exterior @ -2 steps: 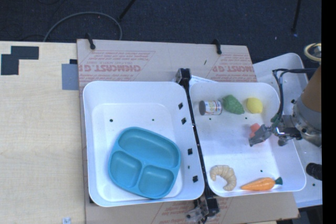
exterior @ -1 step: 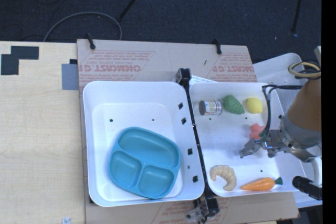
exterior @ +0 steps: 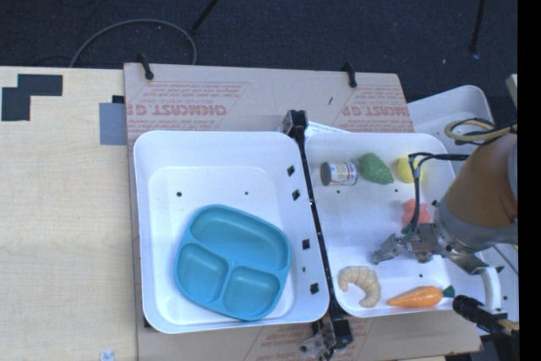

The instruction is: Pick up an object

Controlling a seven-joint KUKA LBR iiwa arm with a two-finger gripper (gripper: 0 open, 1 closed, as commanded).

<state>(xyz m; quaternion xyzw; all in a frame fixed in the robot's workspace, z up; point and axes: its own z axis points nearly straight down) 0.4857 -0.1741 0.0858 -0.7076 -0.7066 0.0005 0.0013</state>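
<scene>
Nearest the camera, just this side of the gripper (exterior: 390,250): a carrot (exterior: 415,297), lying flat along the near wall of the right bin (exterior: 355,216), green end away from the shrimp. Left of it and likewise nearer than the gripper: a pale shrimp (exterior: 362,284), curled, clear of the carrot.

Above both, the gripper itself, low over the bin floor, reaching in off the grey and orange arm (exterior: 482,190). Cannot tell whether wide or narrow.

Just beyond the gripper, partly hidden by it: a red thing (exterior: 413,210); contact impossible to judge.

Farther back from the gripper, in a row by the far wall: a yellow thing (exterior: 405,170), a green thing (exterior: 374,168), then a can (exterior: 340,173) on its side.

Well left of the gripper, across the divider: the left bin (exterior: 161,156), holding a blue tray (exterior: 232,260) with three sections.
</scene>
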